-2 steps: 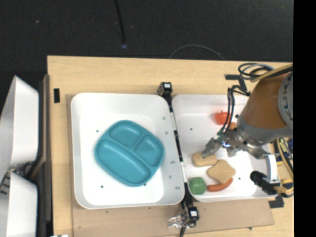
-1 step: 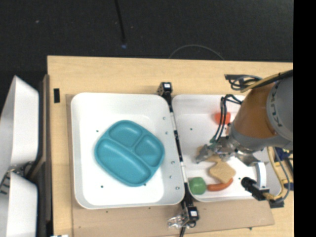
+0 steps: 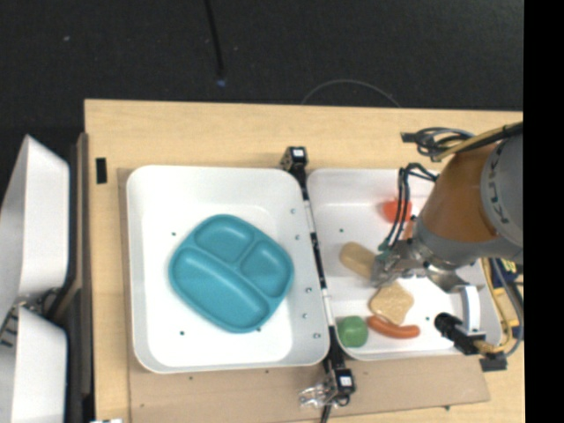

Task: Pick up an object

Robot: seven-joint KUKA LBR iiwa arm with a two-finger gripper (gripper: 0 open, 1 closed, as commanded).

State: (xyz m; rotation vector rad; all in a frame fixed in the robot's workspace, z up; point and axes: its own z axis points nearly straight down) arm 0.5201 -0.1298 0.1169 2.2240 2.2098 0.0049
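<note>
End effector [image 3: 388, 267] low in right bin [image 3: 352, 196], tip between tan roll [image 3: 356, 258] and toast slice [image 3: 392, 304]; you can't tell how far open, nor any hold. Toast slice just below tip: likely light, stiff, flat. Take it across edges. Sausage [image 3: 394, 328] touching its lower edge may crowd you.

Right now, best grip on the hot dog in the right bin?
Grip the hot dog across its narrow middle, descending from above. It lies flat and long, roughly left-right, near the bin's front wall. The toast sits close behind, so watch the rear finger.
</note>
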